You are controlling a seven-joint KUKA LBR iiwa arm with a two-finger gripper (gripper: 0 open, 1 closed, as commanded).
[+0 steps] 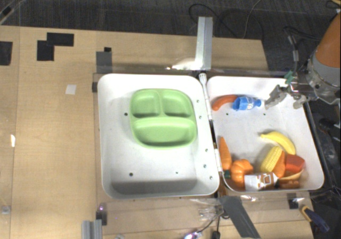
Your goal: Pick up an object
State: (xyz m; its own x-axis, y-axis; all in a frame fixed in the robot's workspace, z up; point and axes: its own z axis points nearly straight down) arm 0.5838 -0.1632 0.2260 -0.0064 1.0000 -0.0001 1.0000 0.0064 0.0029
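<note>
You are at the very start, as I judge it: nothing is lifted, and the whole pick remains. The gripper (284, 95) hangs over the right bin's (315, 153) upper right part with its fingers spread and nothing between them. You have two white bins; the left bin (109, 142) bears one green divided plate (162, 117). In the right bin count one blue bottle (245, 103), one banana (279, 140), one corn cob (271, 159), two carrots (224, 152), plus a cluster I cannot count.
</note>
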